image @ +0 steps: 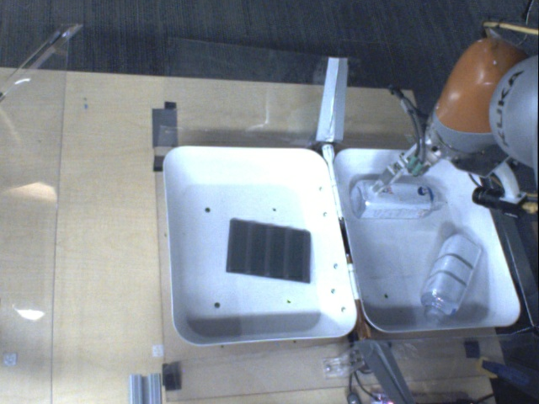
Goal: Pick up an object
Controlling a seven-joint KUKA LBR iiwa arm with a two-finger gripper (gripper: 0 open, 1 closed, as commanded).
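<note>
Right now my claw (402, 172) hangs low over the back part of the right bin (505, 305), tip almost on the upper edge of a clear plastic packet (394, 202). Too small and glary at the tip to say whether it's apart or together: cannot tell. Nothing visibly clamped in it, so I'm not claiming a hold.

Key relation: the packet lies just down-left of my tip in frame, touching or nearly so. Its long axis runs left-right across the bin, roughly parallel to the bin's back wall. My approach comes in from the upper right, so I'd judge I'm crossing that axis at a slant, closer to the packet's right half than its left.

Second candidate: a clear plastic bottle (450, 274), lying on its side nearer the front right corner, well apart from my tip. Long axis runs diagonally, one end toward the front rim, the other up-right. Ribbed, round, likely to roll.

Packet looks thin, crinkly and glossy, with a small dark blue mark near its right end; flat and soft, probably deforms under a pinch.

Left bin (189, 225) holds a dark ribbed rectangular pad (269, 249), flat, matte, far from me.

Light wooden surface (93, 225) under both bins.
</note>
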